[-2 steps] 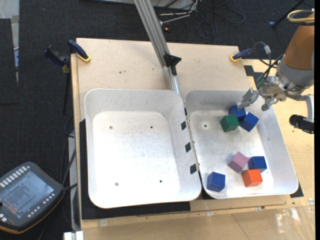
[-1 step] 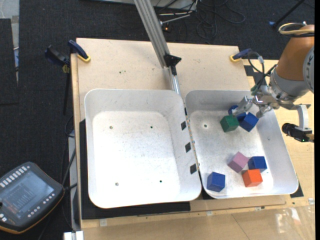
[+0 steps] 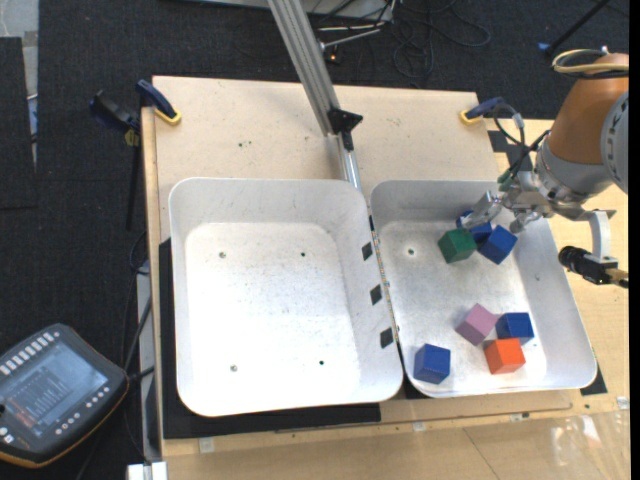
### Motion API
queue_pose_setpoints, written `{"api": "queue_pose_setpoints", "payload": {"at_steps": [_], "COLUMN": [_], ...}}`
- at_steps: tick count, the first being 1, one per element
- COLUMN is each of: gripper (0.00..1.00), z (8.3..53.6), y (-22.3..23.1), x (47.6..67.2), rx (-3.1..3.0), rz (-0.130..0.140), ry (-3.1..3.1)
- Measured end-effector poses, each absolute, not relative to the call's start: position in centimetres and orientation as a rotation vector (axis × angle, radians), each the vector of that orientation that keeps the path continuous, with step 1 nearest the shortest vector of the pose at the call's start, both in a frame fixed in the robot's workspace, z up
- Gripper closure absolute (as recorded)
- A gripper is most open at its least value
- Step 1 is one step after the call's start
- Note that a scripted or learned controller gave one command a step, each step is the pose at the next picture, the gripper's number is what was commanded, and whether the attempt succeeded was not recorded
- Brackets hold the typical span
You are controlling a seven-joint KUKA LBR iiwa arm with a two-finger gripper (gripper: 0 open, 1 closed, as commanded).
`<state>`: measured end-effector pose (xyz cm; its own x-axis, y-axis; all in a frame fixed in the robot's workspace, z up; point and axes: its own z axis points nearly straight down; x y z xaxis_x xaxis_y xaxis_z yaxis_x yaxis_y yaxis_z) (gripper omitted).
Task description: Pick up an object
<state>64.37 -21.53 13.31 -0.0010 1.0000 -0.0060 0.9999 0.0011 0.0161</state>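
Note:
My gripper (image 3: 503,211) hangs over the far part of the right bin (image 3: 560,298), reaching in from the right. Just below it lies a blue cube (image 3: 498,244), tilted on a corner, and a green cube (image 3: 457,245) sits right beside that on the left. A smaller patch of blue (image 3: 472,225) shows between the green cube and the gripper. The gripper's body hides how it meets the blue cube. Nearer the front of the same bin are a pink cube (image 3: 478,323), a blue cube (image 3: 516,326), an orange-red cube (image 3: 505,355) and one more blue cube (image 3: 432,362).
The left bin (image 3: 200,208) adjoins the right bin along a shared middle rim. A slanted metal pole (image 3: 310,68) runs down from the back to the bins' far edge. Clamps sit at the board's back corners, and a handheld pendant (image 3: 50,393) lies at the front left.

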Motion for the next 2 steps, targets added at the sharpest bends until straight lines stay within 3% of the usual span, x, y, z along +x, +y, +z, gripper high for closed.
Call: {"api": "queue_pose_setpoints", "payload": {"at_steps": [1,2], "gripper": [1.00,1.00], "z": [14.1,19.5], "y": [-21.5,-21.5], "x": [64.4,65.6], "rx": [2.207,2.213], "rz": [0.010,0.006], "ry": [2.213,2.220]}}
